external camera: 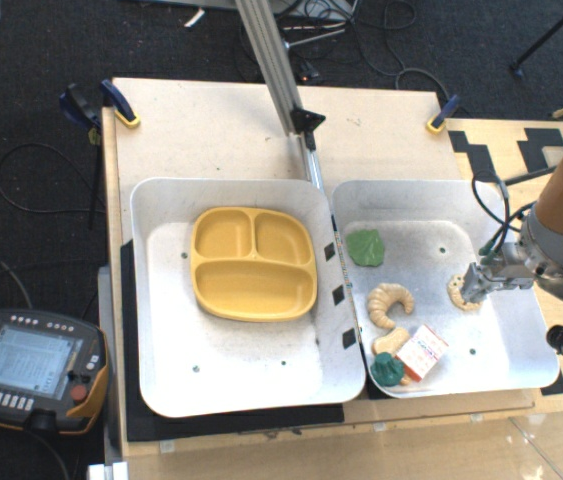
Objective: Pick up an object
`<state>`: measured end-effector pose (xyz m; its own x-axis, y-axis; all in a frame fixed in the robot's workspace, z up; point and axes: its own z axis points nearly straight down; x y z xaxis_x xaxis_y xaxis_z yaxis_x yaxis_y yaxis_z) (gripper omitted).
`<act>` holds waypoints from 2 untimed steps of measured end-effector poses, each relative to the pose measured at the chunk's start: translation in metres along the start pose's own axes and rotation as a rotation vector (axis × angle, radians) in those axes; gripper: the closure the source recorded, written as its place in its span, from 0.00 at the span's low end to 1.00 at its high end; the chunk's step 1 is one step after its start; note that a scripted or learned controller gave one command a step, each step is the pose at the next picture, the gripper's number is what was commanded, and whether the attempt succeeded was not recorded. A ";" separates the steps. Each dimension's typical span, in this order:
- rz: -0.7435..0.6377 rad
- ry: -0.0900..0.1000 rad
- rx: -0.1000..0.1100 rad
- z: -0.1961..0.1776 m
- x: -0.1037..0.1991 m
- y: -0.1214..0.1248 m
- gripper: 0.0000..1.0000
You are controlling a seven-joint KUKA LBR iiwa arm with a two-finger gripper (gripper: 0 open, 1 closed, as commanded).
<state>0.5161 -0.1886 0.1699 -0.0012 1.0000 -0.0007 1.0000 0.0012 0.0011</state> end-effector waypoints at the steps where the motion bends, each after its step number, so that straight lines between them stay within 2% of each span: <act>1: -0.003 -0.002 -0.006 -0.060 0.008 0.003 1.00; 2: -0.002 -0.001 -0.002 -0.075 0.008 0.004 1.00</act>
<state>0.5201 -0.1804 0.2446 -0.0031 1.0000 -0.0014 1.0000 0.0031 0.0030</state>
